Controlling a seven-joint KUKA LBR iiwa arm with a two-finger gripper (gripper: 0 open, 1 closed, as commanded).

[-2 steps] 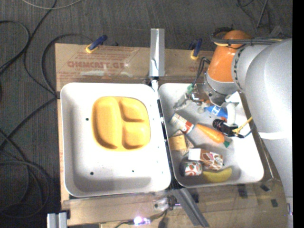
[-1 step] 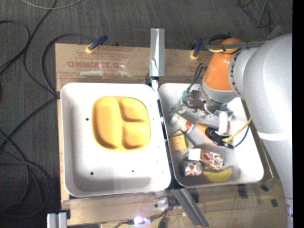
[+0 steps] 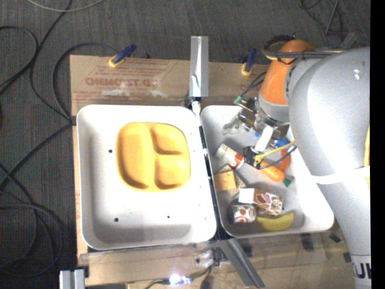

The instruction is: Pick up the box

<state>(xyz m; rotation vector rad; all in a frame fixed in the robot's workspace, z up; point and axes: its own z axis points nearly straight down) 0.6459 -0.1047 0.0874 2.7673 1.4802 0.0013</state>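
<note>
Gripper [image 3: 245, 120] at the right bin's [image 3: 314, 205] far end, open-or-closed state unclear; brown box [image 3: 225, 180] apart, beside the dividing wall.

Box [image 3: 225, 180]: one small carton, tan to brown with darker print on its upper face; the markings are too small to read. It lies flat on the floor of the right bin [image 3: 316, 212], close against that bin's left wall and about midway along it, its edges slightly askew to the wall and its upper face exposed. A white bottle with a red cap [image 3: 228, 155] lies just above it in the camera view, and a small white square piece [image 3: 246, 195] sits just beside its lower right corner.
</note>
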